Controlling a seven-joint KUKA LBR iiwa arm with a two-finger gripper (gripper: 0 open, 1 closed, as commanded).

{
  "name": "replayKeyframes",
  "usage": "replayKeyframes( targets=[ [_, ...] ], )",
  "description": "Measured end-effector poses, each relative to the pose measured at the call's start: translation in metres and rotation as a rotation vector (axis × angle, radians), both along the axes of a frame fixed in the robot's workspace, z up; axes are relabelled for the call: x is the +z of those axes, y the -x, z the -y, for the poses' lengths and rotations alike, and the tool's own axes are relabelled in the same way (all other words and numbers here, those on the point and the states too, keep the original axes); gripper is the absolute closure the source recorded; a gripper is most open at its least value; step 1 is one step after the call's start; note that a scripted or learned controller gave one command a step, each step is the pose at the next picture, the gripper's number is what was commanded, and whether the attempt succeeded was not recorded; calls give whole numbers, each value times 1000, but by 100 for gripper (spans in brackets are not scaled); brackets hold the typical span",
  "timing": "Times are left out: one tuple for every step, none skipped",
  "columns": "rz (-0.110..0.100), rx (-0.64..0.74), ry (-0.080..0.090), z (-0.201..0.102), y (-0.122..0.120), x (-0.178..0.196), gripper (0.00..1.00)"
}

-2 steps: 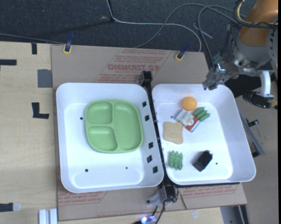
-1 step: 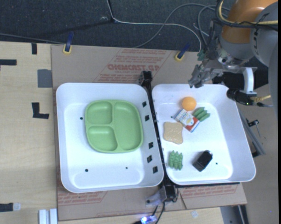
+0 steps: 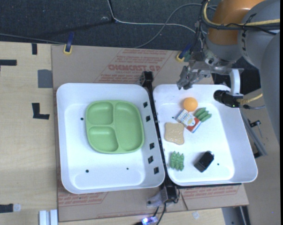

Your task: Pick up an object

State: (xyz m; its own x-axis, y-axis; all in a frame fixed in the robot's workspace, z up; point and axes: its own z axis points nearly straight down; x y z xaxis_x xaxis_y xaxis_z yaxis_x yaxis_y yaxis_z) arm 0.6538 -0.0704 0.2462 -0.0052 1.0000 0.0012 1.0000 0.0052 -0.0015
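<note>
The hand (image 3: 186,82) hangs at the right bin's (image 3: 239,139) twelve o'clock rim, its spread impossible to tell. The orange ball (image 3: 190,103), at the hand's five o'clock, touches the small carton (image 3: 188,120), so a descent could nudge both and roll the ball clear.

Two white bins (image 3: 66,139) side by side on cardboard sheet (image 3: 127,64) over wooden worktop (image 3: 19,139). Green divided plate (image 3: 115,126) centred in left bin — three compartments. Black cables (image 3: 132,18) across dark backdrop. Black tape marks (image 3: 38,110) at left.
</note>
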Motion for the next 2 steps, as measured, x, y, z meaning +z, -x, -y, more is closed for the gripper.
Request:
replayKeyframes(
  targets=[
    [-1,-1,1,-47,-3,-13,100],
    [0,0,1,-92,-9,-17,100]
  ],
)
